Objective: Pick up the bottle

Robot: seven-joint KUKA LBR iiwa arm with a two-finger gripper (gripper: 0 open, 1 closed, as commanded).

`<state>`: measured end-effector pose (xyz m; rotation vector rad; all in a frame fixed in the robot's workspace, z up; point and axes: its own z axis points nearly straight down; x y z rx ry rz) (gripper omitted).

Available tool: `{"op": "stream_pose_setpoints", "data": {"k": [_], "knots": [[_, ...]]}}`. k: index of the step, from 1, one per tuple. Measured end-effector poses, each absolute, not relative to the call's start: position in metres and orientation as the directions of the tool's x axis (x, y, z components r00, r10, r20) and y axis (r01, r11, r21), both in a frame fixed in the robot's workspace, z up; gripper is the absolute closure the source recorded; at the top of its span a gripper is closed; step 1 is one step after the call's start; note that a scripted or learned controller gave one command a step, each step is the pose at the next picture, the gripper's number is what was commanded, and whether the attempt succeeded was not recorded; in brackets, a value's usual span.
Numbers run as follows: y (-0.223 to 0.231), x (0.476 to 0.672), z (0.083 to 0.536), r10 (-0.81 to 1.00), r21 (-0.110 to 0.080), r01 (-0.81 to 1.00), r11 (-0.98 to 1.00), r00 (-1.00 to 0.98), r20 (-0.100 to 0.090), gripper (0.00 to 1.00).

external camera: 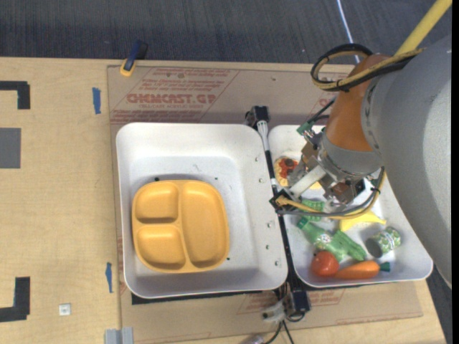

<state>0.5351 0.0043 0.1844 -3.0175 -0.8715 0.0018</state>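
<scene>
Arm low over the right bin, bottle lying among the toy food.

Nearest us, along the front of the right bin [419,269], we see a red tomato [324,263] touching an orange carrot [358,269], with a small green-and-white cup [384,242] just beside them. Behind these lies the bottle [331,238], green and on its side, slanting toward the bin's middle, next to a yellow banana [361,223]. Above it hangs the tool [320,190], low over the clutter; we cannot tell how its grip is set or whether it has anything. In the left bin [188,143] rests a yellow divided plate [181,225]. Farther back the counter [57,70] carries a brown cardboard sheet [186,92] with red print.
</scene>
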Motion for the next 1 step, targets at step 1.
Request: {"op": "stream_pose_setpoints", "data": {"k": [1], "knots": [[0.0272, 0.4847, 0.1842, 0.256, -0.004, 0.256, -0.967, 0.967, -0.004, 0.00]]}}
